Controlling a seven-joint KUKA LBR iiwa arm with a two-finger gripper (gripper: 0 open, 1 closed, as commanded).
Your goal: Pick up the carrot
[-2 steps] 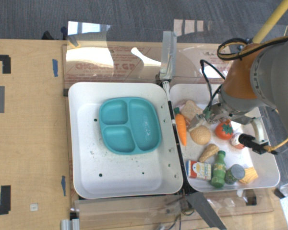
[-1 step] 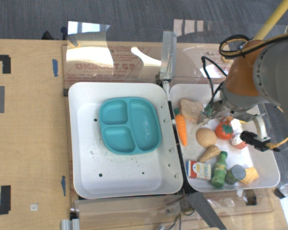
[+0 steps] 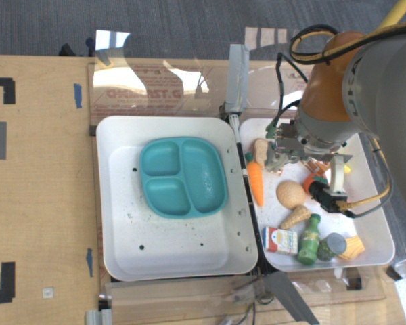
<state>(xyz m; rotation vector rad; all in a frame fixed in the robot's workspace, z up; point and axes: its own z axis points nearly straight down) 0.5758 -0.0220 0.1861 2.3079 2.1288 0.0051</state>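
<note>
A grey arm with an orange band reaches in from the right over the right-hand white bin (image 3: 386, 246), its pincer (image 3: 279, 156) poised low near the bin's upper left corner, just right of the carrot's top end. Whether the pincer is apart or together cannot be told from this angle, and nothing is seen between its tips. The carrot (image 3: 256, 183) lies lengthwise along the right bin's left wall, orange and tapering toward the near side, apart from the pincer as far as the view shows. Near it in the same bin sit a tan, rounded bread-like piece (image 3: 291, 193), a pale cone (image 3: 294, 216), a small red-and-white carton (image 3: 281, 240), a green bottle (image 3: 310, 238), a grey round cap (image 3: 335, 243) and a yellow ridged piece (image 3: 352, 248). The left white bin (image 3: 122, 249) holds a teal divided plate (image 3: 184, 176) with three compartments. Both bins rest on a cardboard-covered surface (image 3: 40, 181).
</note>
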